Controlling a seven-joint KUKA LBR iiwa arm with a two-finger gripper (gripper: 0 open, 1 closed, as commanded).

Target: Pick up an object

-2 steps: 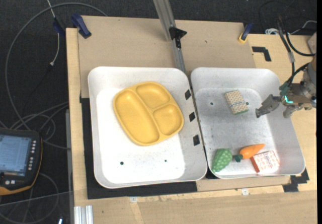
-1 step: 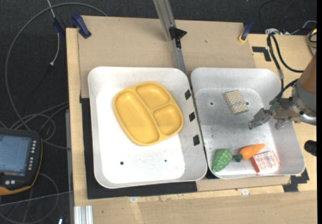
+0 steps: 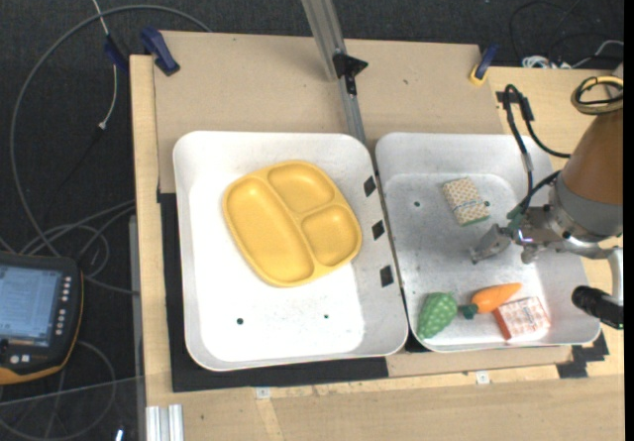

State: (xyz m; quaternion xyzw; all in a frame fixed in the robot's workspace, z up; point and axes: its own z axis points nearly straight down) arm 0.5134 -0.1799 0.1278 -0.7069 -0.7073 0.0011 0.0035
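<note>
The right bin [image 3: 428, 249] holds several small items. A beige patterned block [image 3: 465, 199] lies near its back. Along the front wall lie a green knobbly toy [image 3: 438, 314], an orange carrot [image 3: 494, 297] and a red and white packet [image 3: 522, 318]. My gripper [image 3: 501, 243] hangs low over the right side of this bin, between the block and the carrot. It touches none of them as far as I can see. The orange-banded wrist [image 3: 600, 174] rises behind it at the right edge.
In the left bin [image 3: 287, 325] sits a yellow divided plate [image 3: 290, 222]. A metal post [image 3: 322, 8] slants up from between the bins. Black cables [image 3: 525, 137] run by the right bin's back corner. A pendant screen [image 3: 35, 315] lies at the far left.
</note>
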